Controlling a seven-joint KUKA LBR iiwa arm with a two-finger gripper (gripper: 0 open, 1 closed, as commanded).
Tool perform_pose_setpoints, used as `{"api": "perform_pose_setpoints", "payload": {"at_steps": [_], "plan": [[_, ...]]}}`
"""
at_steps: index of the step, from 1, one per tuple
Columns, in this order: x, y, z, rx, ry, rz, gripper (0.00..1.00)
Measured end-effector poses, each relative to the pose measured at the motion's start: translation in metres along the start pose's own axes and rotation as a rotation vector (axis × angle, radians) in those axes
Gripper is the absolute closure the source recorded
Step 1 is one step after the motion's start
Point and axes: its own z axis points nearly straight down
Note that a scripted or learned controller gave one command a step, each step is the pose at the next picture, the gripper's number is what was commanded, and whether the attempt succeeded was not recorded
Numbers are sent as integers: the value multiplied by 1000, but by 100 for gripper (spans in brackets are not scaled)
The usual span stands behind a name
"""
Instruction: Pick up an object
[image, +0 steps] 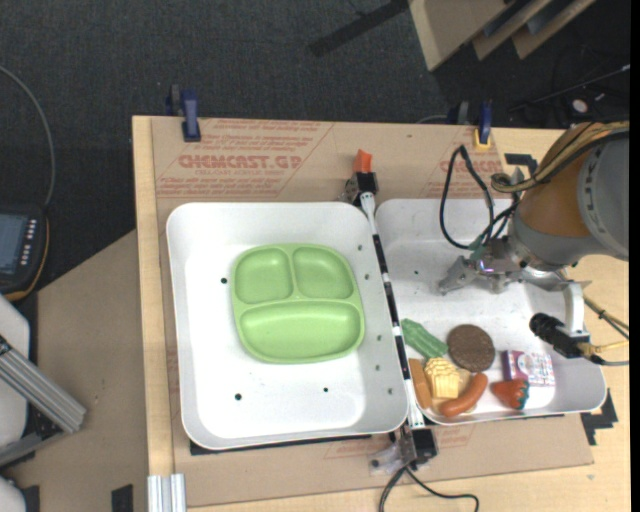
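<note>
the left bin (200, 300) is a shallow white tray with rounded corners, sitting on a bench (150, 200) of brown board. in the middle of it lies a light green divided plate (297, 303), flat, with two small compartments along its far side and one long compartment along its near side. a few small dark dots mark the bin floor around the plate.

a dark strip with a row of fasteners runs between the two bins, topped by an orange clamp (362, 160) at the far end. two blue clamps (187, 108) grip the far edge of the board.

the right bin (420, 240) holds a cluster of toy food along its near edge. from the left: a green leafy piece (423, 338) lying at a slant, a yellow ridged piece (441, 378) just beside it, and an orange sausage (464, 397) touching the yellow one at its near side. a round brown patty (470, 347) lies just behind these. further right, a red piece (510, 393) sits against a small white and purple packet (532, 368).

the gripper (470, 275) is low over the far half of the right bin, well apart from the food cluster, with its metal fingers (452, 279) pointing left. the fingers are spread apart and nothing lies between them. black cable loops above it, and the grey arm (600, 200) with its orange band reaches in from the right.
</note>
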Motion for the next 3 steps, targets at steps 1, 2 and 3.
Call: {"api": "perform_pose_setpoints", "payload": {"at_steps": [1, 2, 3], "plan": [[-57, 44, -121, -11, -6, 3, 0], [-33, -89, -1, 15, 9, 9, 0], [-7, 70, -4, -11, 1, -8, 0]]}}
